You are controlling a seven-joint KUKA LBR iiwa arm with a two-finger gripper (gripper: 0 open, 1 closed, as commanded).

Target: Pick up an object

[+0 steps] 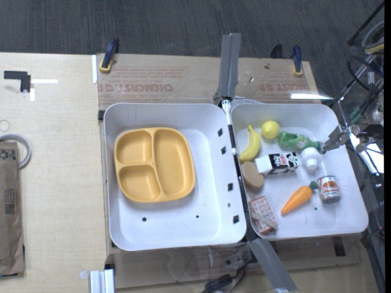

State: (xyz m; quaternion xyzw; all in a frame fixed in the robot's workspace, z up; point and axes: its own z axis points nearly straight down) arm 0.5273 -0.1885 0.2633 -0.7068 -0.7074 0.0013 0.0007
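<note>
Nine items in right bin (pixel 354 224) | target: carrot (pixel 297 199), centre, between can (pixel 329 189) and packet (pixel 263 215) | likely light, stiff, smooth; grip mid-body across width | gripper (pixel 335 140) at bin's right rim, opening cannot be told

The right bin (pixel 357 188) holds a scatter of small toy foods. A yellow banana (pixel 250 144) lies curved along the left wall, near the back. Just right of it sits a yellow lemon (pixel 270 129). A green leafy vegetable (pixel 294 141) lies right of the lemon. A black-and-white milk carton (pixel 277 163) lies on its side in the middle, with a white round piece (pixel 310 158) at its right end. A brown oval piece (pixel 252 175) rests below the banana. An orange carrot (pixel 297 199) lies slantwise, green tip toward a small red-labelled can (pixel 328 189). A reddish packet (pixel 263 215) lies near the front left corner.
</note>
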